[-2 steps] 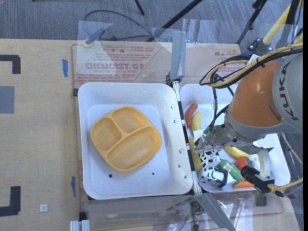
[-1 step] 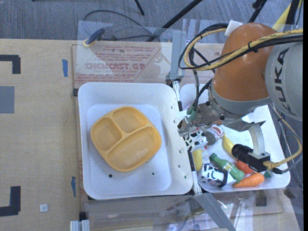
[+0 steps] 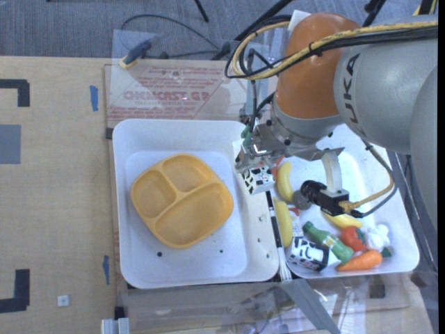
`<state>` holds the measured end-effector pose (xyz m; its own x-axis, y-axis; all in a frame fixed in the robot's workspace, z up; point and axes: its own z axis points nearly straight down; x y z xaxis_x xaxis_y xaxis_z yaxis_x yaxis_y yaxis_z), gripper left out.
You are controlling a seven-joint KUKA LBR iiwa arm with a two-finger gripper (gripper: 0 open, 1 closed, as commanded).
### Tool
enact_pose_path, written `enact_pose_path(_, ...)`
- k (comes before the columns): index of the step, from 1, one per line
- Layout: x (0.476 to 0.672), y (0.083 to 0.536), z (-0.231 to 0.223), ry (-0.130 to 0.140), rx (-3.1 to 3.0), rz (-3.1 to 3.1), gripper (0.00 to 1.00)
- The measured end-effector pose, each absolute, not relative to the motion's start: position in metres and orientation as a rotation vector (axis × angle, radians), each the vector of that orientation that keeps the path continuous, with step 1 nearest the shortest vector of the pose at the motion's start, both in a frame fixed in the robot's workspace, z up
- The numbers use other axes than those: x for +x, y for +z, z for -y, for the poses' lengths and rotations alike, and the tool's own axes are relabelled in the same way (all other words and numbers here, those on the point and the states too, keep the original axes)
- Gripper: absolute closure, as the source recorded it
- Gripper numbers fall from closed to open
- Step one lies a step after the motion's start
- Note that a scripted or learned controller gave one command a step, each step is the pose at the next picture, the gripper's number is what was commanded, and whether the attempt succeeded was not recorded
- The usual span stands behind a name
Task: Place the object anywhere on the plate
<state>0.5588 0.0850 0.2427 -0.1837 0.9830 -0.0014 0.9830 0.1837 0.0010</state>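
Nearest the camera, at five o'clock, toys crowd the right bin point(image 3: 407, 256): a carrot point(image 3: 361, 260), a green bottle point(image 3: 321, 234) and a black-and-white cow point(image 3: 308, 252), heaped there as pick stock. Further up, a banana point(image 3: 284, 180) lies by the divider. At nine o'clock the yellow plate point(image 3: 182, 199) sits in the left bin point(image 3: 132, 256), ready as the target. Beyond, the gripper point(image 3: 256, 160) hangs over a cow-patterned object point(image 3: 258, 179) on the divider; I cannot tell whether the fingers are spread or pressed together.
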Motion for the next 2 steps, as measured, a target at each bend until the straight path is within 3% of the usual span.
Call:
enact_pose_path(1,0.587,0.272,-0.072,0.002,1.824,-2.554,1.00)
enact_pose_path(2,0.603,0.148,-0.115,-0.001,1.525,-2.748,1.00)
